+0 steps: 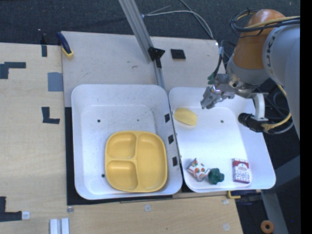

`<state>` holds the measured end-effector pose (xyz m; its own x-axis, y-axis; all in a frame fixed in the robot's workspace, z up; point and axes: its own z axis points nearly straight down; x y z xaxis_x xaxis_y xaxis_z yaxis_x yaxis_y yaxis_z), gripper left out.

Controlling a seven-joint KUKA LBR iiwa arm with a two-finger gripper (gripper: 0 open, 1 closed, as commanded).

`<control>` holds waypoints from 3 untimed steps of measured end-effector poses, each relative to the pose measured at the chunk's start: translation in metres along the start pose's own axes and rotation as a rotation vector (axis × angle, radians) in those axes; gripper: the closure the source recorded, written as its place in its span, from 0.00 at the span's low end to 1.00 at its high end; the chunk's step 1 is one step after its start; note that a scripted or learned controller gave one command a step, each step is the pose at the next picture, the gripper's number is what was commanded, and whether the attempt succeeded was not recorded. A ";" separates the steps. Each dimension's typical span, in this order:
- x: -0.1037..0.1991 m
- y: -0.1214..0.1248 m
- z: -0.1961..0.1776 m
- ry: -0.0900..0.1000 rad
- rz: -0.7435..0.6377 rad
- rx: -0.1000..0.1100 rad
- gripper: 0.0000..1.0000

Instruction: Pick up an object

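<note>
Over the far end of the right bin (pixel 253 147) the claw (pixel 208 103) hung at the arm's tip, pointed down and toward the bin divider; whether it was open or closed could not be made out, and nothing showed gripped in it. Just beside it, toward the divider and slightly nearer the camera, lay a pale yellow rounded object (pixel 185 116), apart from the claw and resting on the bin floor; judged the likeliest target, being the closest thing and lying free on all sides. Well away from the claw, at the bin's near end, sat a small red-and-white crumpled packet (pixel 197 169) touching a dark green lump (pixel 216 176), and just beyond them a red-and-white box (pixel 241 170) lying flat. That crowding probably made them poorer picks. Across the divider, in the left bin (pixel 87 130), a yellow compartment tray (pixel 136 161) lay flat, too broad for an easy pinch. Nothing had been lifted; the claw would likely need a short shift over the yellow object, then a descent.
</note>
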<state>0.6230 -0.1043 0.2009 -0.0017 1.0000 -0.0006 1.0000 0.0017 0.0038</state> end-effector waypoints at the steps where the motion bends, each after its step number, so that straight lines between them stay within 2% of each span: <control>1: -0.005 0.003 -0.043 0.000 0.001 0.003 1.00; 2: 0.043 -0.015 -0.034 0.001 -0.002 0.006 1.00; 3: 0.096 -0.047 -0.036 0.002 -0.004 0.008 1.00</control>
<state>0.5752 -0.0084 0.2362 -0.0055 1.0000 0.0012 1.0000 0.0055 -0.0041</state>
